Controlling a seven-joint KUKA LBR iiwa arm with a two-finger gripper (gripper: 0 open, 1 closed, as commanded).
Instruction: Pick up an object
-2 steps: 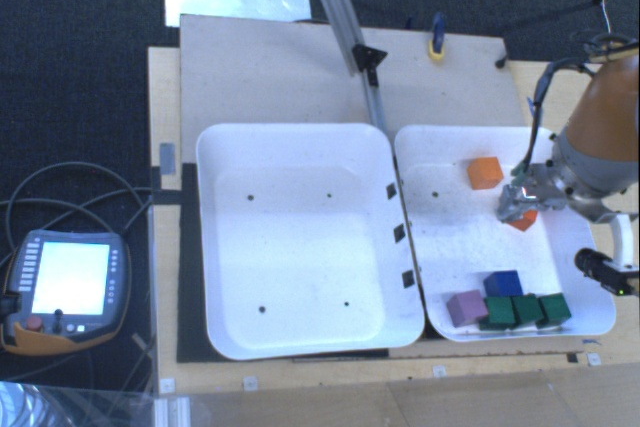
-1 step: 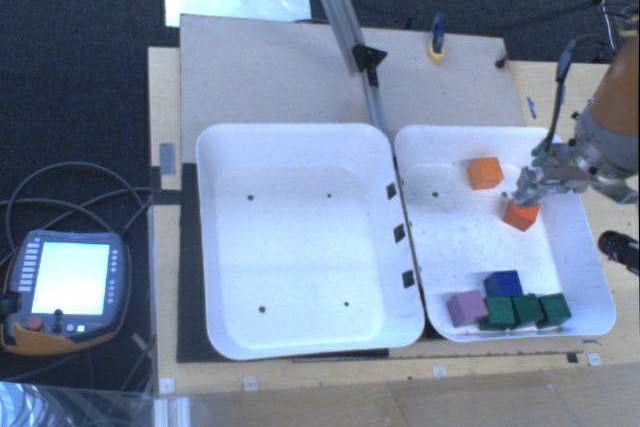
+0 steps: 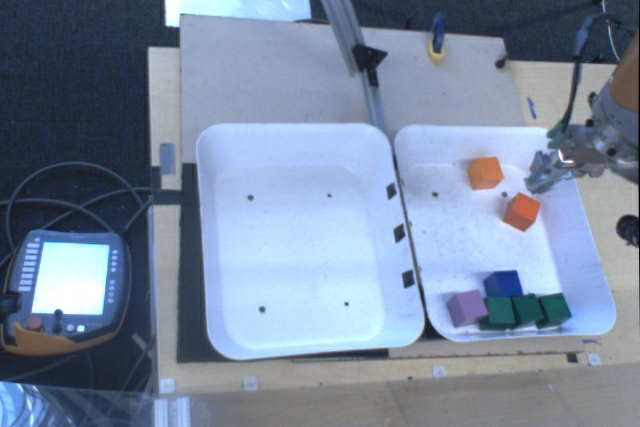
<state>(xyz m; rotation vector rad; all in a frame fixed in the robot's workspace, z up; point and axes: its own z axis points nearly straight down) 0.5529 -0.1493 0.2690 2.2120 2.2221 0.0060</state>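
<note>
Gripper (image 3: 545, 172) was observed over the right bin (image 3: 600, 277), just above an orange block (image 3: 521, 212); finger state could not be determined.

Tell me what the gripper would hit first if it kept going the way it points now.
The gripper reaches in from the right, angled down and leftward over the right bin. Straight on, it would probably meet the red-orange block just below its tip, or bin floor beside it; depth is unclear from this slanted view.

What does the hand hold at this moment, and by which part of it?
Nothing, as far as the view shows. The hand hovers over the right bin, just above the red-orange block, with no object between its fingers.
</note>
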